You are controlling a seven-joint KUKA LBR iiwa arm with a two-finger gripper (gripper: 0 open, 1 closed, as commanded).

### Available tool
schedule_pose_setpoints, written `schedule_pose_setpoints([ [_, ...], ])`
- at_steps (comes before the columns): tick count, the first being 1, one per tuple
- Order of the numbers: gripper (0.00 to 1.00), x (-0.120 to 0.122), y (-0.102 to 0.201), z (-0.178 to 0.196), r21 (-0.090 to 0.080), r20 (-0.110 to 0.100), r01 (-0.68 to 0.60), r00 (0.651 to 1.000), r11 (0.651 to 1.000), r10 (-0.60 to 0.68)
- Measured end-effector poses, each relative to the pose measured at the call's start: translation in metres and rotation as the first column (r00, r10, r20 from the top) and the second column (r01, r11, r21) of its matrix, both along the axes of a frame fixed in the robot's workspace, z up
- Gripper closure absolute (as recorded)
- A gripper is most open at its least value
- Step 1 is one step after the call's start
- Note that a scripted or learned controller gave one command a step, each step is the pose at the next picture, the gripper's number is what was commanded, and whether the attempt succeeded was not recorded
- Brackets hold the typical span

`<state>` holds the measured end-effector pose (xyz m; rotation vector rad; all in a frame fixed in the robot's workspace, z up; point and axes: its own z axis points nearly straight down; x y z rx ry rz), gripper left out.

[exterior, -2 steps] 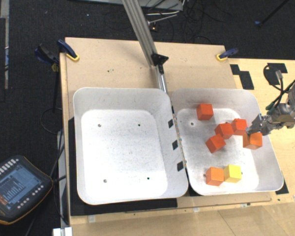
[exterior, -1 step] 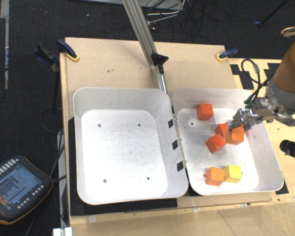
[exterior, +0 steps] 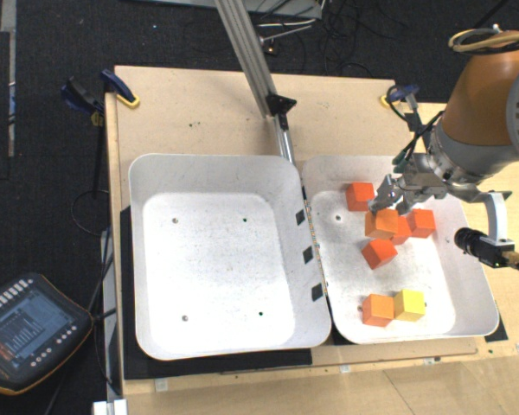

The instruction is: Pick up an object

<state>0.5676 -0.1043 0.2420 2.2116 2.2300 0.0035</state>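
My gripper (exterior: 393, 201) hangs low over an orange block (exterior: 387, 225) in the right bin (exterior: 467, 314); whether it pinches anything, I cannot tell from here.

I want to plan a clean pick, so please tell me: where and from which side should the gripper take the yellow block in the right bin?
Grip the yellow block across its far and near faces, coming straight down from above. Its left face touches an orange block, so fingers will likely not fit there, while the far and near sides look free. The gripper is now over the upper cluster.
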Motion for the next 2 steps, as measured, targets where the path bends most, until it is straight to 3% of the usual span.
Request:
schedule_pose_setpoints([
  [1,1.00,0.024,0.059,0.002,0.001,0.000,-0.001,1.000,1.000,0.001],
  [2,1.00,0.034,0.104,-0.006,0.000,-0.002,0.001,1.000,1.000,-0.001],
])
